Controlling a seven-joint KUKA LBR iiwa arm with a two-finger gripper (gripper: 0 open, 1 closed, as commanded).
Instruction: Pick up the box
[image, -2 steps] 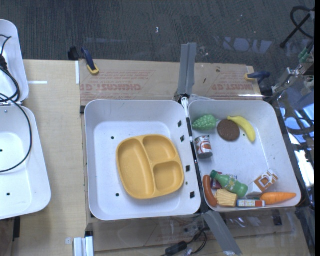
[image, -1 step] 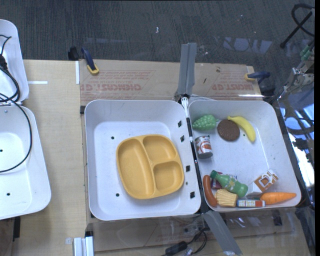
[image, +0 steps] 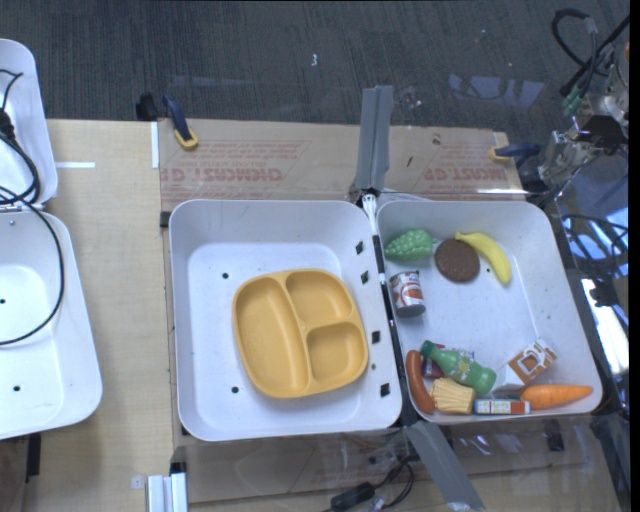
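We start with the gripper, and we cannot tell whether it is apart, together or clamped on anything. Nothing near the box suggests a grasp.

The box (image: 532, 362) is small, orange and white, and lies on the floor of the right bin (image: 560, 300), near that bin's right wall and towards its near corner. It sits at an angle to the walls. Just in front of it lies a carrot (image: 556, 396), close enough that they may touch, though we cannot be sure. To its left there is a little bare floor, then a green bottle (image: 460, 366), with a sausage (image: 417, 383) and a pale yellow piece (image: 452, 396) beyond that.

Further back in the same bin are a can (image: 407, 294), a brown disc (image: 458, 261), a banana (image: 487, 255) and a green lump (image: 410, 243), all well apart from the box. The left bin (image: 200, 300) holds a yellow tray (image: 300, 332).

We judge that the task is not yet begun. The box rests untouched, so the approach, the grip and the lift all remain. The carrot and the nearby wall may crowd the descent.
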